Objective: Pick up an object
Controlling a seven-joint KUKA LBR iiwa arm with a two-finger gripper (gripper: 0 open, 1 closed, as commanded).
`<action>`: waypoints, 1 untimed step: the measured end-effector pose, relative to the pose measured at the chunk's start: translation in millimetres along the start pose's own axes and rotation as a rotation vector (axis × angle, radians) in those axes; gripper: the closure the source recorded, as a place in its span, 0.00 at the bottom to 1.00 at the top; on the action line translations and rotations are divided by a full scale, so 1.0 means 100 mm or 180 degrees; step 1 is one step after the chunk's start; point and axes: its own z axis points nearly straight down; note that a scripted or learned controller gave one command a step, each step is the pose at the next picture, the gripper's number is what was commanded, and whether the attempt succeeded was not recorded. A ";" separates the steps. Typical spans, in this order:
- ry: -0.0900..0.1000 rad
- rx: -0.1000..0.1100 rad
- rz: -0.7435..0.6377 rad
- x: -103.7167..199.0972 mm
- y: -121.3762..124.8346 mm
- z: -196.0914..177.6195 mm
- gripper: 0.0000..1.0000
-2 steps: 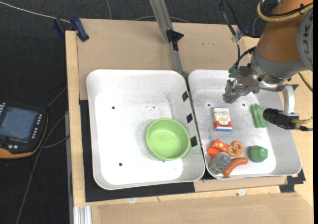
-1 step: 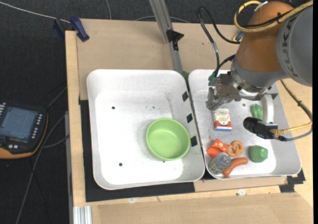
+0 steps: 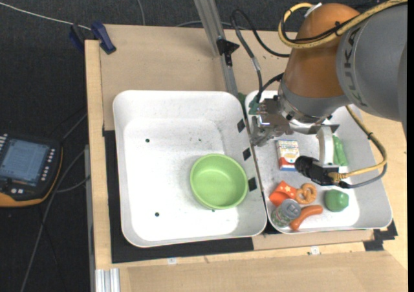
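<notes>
The hand hangs over the right bin; I cannot tell its state. Just below it stands a small carton, with a pretzel and green fruit farther below.

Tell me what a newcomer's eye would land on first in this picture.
First the big grey arm with its orange band, reaching in from the right over the right bin. Next the green bowl, alone in the left bin, toward its near right corner. Then the small clutter at the right bin's near end: a small carton, a pretzel, a red sausage and a green ball.
</notes>
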 end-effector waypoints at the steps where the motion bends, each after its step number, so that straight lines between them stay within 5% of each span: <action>1: 0.0002 -0.0004 -0.0003 0.51 -0.17 -0.15 1.00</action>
